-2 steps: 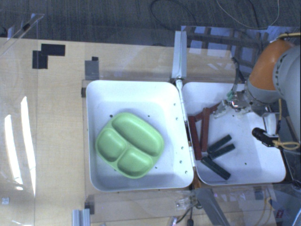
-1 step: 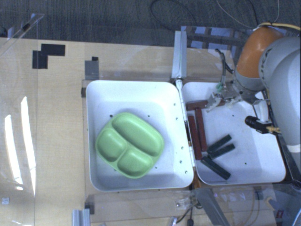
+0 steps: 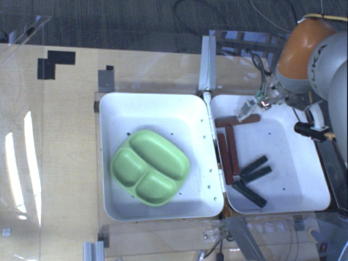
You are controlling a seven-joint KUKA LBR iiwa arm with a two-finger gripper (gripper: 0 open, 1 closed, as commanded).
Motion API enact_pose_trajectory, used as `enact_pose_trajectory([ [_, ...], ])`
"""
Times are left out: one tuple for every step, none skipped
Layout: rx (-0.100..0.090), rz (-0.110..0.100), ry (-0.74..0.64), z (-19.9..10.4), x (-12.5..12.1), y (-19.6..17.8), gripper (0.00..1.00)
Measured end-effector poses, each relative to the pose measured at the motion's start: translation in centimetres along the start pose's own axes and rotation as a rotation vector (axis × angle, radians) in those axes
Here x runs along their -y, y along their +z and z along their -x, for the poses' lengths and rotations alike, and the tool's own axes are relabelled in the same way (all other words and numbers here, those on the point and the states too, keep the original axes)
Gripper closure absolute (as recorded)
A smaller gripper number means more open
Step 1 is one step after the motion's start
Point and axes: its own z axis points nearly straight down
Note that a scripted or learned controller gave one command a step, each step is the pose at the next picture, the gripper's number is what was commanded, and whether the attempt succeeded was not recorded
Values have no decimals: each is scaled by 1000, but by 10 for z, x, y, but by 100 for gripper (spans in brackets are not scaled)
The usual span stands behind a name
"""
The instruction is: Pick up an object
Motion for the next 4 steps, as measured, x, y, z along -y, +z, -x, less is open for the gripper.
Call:
enact_pose_trajectory([
  [3,-7,-78,-4,-3,21,0],
  [15,-10,-80,-8,-3,22,0],
  [25,2,-84,-7,-7,6,100],
  [17,-6,-86,-9,-6,8,0],
])
